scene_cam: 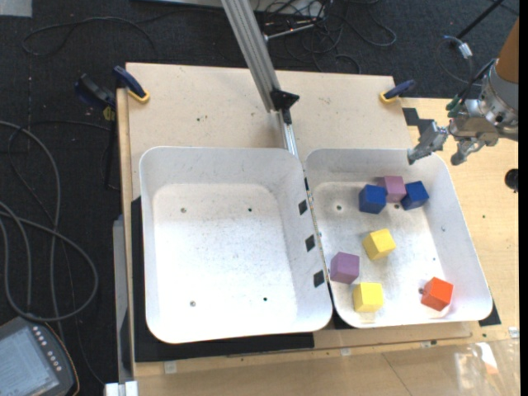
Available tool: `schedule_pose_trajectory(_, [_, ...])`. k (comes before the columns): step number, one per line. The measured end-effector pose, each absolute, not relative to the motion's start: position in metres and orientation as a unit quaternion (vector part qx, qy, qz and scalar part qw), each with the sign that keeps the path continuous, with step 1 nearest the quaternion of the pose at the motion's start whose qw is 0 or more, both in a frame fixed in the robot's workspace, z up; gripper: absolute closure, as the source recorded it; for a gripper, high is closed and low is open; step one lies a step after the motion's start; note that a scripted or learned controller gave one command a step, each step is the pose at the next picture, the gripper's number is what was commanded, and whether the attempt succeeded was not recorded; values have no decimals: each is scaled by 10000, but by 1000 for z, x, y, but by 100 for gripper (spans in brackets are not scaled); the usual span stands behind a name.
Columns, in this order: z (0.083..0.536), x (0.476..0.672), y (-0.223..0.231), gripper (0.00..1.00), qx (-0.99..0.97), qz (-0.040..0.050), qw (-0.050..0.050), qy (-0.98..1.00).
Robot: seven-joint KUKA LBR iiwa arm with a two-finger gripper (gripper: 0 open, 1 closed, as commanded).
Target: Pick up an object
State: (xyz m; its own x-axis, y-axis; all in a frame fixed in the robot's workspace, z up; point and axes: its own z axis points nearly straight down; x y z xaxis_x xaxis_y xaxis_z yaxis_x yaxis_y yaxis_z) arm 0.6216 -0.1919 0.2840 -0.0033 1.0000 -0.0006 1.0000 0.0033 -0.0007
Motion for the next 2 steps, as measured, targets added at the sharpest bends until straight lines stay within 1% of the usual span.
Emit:
schedule_pose_trajectory(1, [284, 622, -192, 0, -7059, 7, 0, -7084])
schedule_pose_trajectory(2, [236, 614, -185, 0, -7067, 16, 20, -7076])
